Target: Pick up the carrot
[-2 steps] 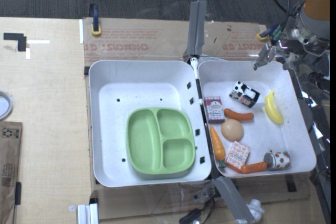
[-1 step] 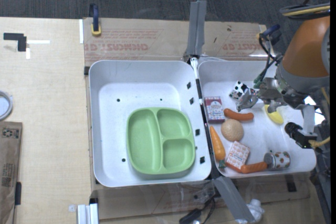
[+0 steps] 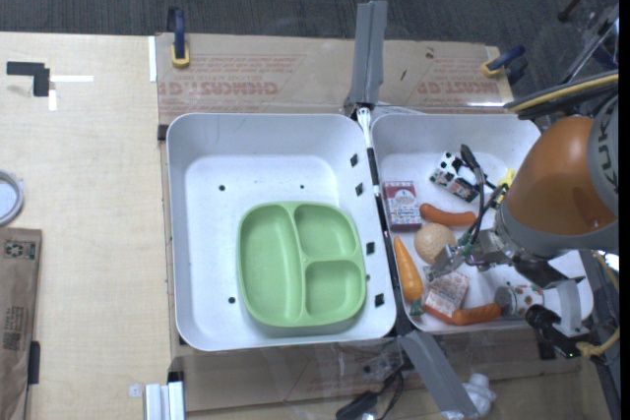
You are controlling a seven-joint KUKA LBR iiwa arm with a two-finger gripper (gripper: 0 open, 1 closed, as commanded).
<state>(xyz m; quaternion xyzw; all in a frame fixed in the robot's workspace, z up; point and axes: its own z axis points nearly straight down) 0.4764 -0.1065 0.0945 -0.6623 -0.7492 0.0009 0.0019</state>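
Carrot (image 3: 407, 270) w/ bun (image 3: 434, 240) alongside, gripper (image 3: 448, 258) state unclear, just right.

The left bin (image 3: 187, 211) holds a green divided plate (image 3: 300, 263). In the right bin (image 3: 433, 125), the carrot (image 3: 408, 269) lies along the left wall, beside a round beige item (image 3: 433, 240). A red box (image 3: 401, 205) sits above them, with an orange sausage-like piece (image 3: 448, 214) to its right and a black-and-white object (image 3: 454, 174) higher up. The pincer (image 3: 455, 258) hangs over a small packet (image 3: 446, 291), just right of the carrot; another orange piece (image 3: 467, 314) lies near the bottom wall
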